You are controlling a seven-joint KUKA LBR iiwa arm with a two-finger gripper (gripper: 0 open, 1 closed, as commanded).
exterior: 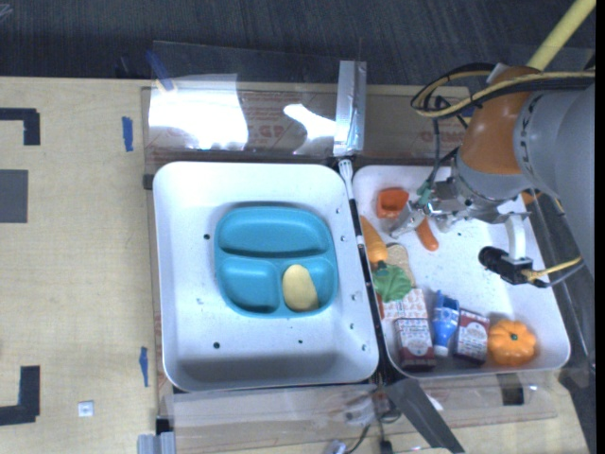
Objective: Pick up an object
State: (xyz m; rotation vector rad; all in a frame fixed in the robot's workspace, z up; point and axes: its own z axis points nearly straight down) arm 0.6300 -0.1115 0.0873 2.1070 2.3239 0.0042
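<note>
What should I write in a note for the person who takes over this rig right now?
Gripper: low in the right bin, near the small orange-red piece and orange block; nothing visibly held.
Left bin: blue divided tray with a yellow egg-shaped item.
Right bin front: packets, tube, small pumpkin.
Done: nothing lifted. Left: grasp one object and raise it.

- An orange cup [391,200] is seen just left of the end effector [422,218].
- A blue tray [274,256] bears a yellow lemon [300,288].
- An orange pumpkin [511,341] is seen.
</note>
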